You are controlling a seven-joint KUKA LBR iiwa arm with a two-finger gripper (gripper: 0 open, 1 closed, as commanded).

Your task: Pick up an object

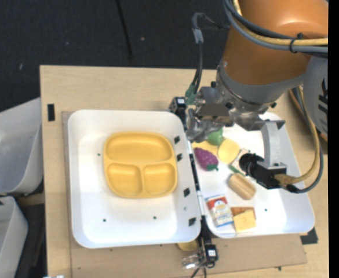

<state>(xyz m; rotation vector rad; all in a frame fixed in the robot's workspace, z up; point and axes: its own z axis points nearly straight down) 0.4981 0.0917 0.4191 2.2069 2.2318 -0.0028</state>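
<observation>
gripper (201, 129): low at the right bin's (291, 216) far-left corner, we cannot tell its state | nearest: green piece (215, 136), purple grapes (206, 157), yellow wedge (228, 150), all crowded | risk: we judge it may clip the bin wall or nudge neighbours and come away with nothing | left bin (88, 225): yellow divided tray (140, 164)

A pale wooden bench top (117, 86) stands against a dark, almost black floor (88, 22) that fills the upper part of the view. At the left edge, beside the bench, sit light grey plastic containers (7, 149), one above another. Bright light falls evenly on the bench.
</observation>
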